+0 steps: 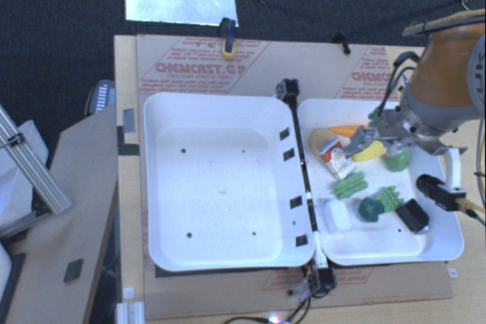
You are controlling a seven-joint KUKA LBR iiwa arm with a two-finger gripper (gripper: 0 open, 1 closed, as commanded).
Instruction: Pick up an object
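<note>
Down at the near edge, cables [307,290] bunch at the bench [190,57] front, right below the seam where the two white bins meet. Left bin [163,239] sits broad and bare-floored, just small dark dots on its bottom. Right bin [448,243] carries all the clutter. Nearest in that bin: a black block [412,215] close to the near right corner, a dark green lump [370,209] touching a lighter green ridged piece [389,197], and a pale white piece [338,215] near the divider. Farther up, a green ridged toy [349,184] lies tilted, and beside it a small red-and-white packet [335,158]. Behind that, a tan rounded thing [322,139] and an orange strip [345,130] near the far wall. Now the arm [452,80] — grey, orange band, coming in from the right, reaching over the far half of the right bin. Gripper [363,143] is low over the pile, its tip just beside the packet and touching or overlapping a yellow object [372,152]; a green cup shape [397,158] sits right beside that under the wrist. Whether the gripper is spread or pinched on anything, cannot tell from this angle. A black cylinder [434,189] juts out near the bin's right wall.
</note>
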